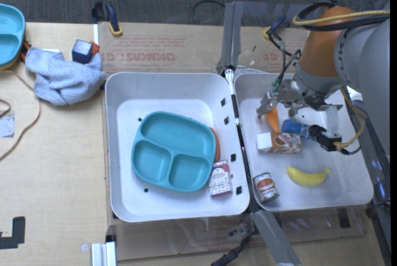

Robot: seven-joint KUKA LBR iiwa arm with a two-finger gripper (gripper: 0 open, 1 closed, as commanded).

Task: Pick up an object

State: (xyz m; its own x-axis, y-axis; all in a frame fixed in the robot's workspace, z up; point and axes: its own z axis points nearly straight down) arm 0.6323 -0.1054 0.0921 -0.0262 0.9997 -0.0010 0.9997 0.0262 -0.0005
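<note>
The banana (308, 176) lies in the right bin (353, 196), long axis left-right, ends curling upward, open floor around it. The gripper (277, 111) hangs over an orange piece (272, 118) near the divider; its opening cannot be made out.

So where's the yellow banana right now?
The yellow banana lies in the right-hand white bin, near its front, right of the small round can and below the brown snack packet.

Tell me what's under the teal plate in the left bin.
An orange edge pokes out from under the teal plate on its right side, beside the small carton. The plate covers the rest, so I can't tell what it is.
</note>
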